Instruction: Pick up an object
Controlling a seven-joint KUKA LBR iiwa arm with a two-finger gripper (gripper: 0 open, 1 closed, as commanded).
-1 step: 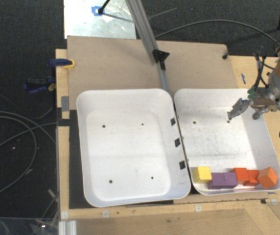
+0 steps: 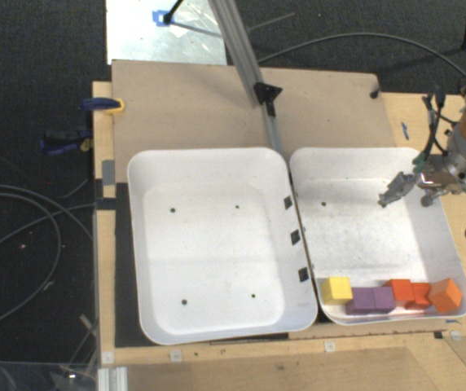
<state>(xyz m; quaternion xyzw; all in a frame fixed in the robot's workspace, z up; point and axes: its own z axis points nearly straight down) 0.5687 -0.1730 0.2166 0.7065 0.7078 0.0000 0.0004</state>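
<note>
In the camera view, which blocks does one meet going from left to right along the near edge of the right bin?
Small yellow cube → purple rectangular block → red-orange block → orange block.

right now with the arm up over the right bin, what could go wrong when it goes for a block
The yellow block, purple block, red block and orange block are packed in a row, so the tool may find no gap and push neighbours instead. They also lie against the right bin's front wall, which a finger could strike, perhaps shifting the bin.
</note>
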